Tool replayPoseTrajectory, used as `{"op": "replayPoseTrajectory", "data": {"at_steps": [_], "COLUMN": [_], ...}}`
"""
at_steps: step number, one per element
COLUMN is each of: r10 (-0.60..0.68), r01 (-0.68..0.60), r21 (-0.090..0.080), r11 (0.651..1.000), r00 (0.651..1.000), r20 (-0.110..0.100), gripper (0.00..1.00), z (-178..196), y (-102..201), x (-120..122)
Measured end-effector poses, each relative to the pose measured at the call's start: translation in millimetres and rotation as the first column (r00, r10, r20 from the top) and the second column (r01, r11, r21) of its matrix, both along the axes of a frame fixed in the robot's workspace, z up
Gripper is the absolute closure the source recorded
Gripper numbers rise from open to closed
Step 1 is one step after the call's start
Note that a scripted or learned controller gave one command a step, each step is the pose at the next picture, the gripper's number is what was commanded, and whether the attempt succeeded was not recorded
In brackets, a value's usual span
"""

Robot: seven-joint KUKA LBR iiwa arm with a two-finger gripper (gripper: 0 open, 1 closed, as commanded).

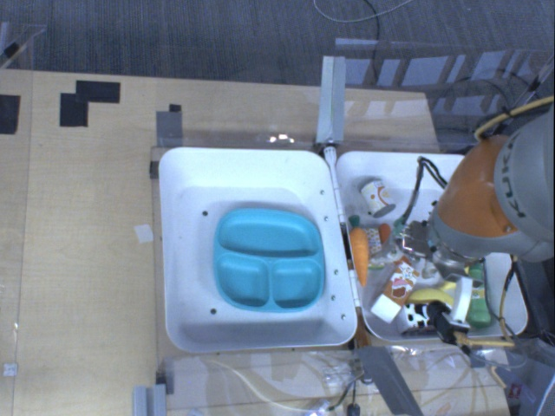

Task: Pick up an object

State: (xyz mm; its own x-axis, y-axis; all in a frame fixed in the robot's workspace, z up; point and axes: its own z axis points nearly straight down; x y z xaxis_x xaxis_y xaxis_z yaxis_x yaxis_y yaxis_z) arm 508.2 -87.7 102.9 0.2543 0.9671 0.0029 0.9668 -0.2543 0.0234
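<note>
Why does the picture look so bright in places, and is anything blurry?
In the camera view, overhead light flares off the left bin's far rim, and clear panels behind the right bin throw pale reflections; the blue tray is sharp, while the small items under the arm look soft and crowded.

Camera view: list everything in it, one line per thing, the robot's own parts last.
Bins: two, white, side by side on the bench.
Tray: one, blue, three compartments, in the left bin.
Carrot: one, orange, right bin, along its left wall.
Cup: one, white with markings, right bin, far end.
Banana: one, yellow, right bin, near end.
Block: one, white, right bin, near left corner.
Other small items: several, mixed colours, right bin, bunched under the arm; too cluttered to name.
Cable: one, white, on the floor beyond the bench.
Arm: one, grey with orange band, over the right bin.
</note>
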Motion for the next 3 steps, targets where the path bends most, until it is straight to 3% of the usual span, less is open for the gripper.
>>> {"op": "replayPoseTrajectory", "data": {"at_steps": [1, 2, 3], "r10": [-0.038, -0.033, 0.189], "r01": [0.038, 0.033, -0.189], "r21": [0.002, 0.004, 0.001], "r11": [0.999, 0.999, 0.982], "r00": [0.999, 0.999, 0.982], "r20": [-0.001, 0.007, -0.018], "gripper": [0.00, 1.00, 1.00], "z": [-8.3, 4.1, 105.0], "y": [-4.9, -3.2, 28.8], "x": [46.2, 49.2, 52.2]}}
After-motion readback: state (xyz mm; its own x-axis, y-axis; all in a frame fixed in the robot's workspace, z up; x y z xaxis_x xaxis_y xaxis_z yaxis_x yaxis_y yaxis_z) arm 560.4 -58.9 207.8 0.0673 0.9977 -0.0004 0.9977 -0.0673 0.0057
